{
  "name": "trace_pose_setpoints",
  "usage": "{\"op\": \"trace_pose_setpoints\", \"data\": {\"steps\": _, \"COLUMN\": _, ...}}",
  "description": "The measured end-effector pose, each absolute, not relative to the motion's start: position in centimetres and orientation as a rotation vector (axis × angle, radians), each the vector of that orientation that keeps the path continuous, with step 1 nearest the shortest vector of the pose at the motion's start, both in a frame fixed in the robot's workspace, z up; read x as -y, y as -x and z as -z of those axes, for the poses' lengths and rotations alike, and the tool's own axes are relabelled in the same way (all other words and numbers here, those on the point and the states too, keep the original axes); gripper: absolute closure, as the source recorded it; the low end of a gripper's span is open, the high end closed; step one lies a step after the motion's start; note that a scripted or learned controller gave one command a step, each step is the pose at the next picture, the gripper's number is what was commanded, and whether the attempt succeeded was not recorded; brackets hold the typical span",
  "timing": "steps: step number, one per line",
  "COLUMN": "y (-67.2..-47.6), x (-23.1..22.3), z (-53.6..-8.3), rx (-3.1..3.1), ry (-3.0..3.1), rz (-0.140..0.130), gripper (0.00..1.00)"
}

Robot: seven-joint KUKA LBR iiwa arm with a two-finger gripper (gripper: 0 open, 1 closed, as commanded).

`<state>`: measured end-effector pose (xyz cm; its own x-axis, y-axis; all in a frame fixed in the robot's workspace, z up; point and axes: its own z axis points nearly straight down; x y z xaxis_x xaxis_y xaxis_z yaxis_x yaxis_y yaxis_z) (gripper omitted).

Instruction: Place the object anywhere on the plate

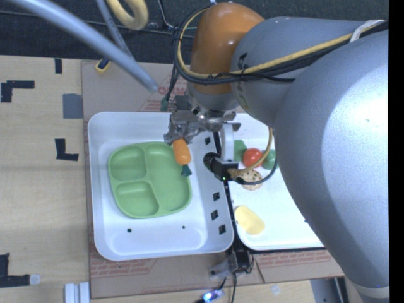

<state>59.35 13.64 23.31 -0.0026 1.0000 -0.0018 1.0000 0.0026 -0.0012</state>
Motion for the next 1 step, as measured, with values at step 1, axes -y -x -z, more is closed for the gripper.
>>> {"op": "trace_pose_setpoints", "data": {"steps": 1, "y": -59.31, "x": -13.62, "z": -23.32, "rx": -2.224, "ry": -2.219, "rz": 0.004, "gripper": 0.0}}
